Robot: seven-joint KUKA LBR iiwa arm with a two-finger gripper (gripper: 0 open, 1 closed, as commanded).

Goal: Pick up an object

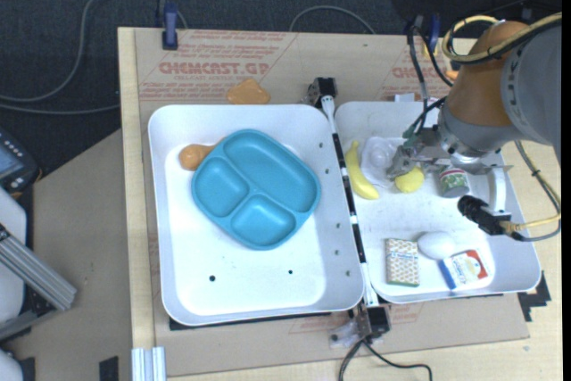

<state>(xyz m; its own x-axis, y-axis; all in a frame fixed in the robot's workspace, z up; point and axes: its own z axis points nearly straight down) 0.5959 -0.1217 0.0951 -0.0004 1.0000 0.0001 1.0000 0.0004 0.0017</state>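
The gripper is hanging low in the right bin, right over a small yellow object — beside the banana; whether it is gripping the piece, I cannot tell.

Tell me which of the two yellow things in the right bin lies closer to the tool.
The small round yellow piece, just below the tool. The other, a long curved banana, lies further left against the bin's left wall.
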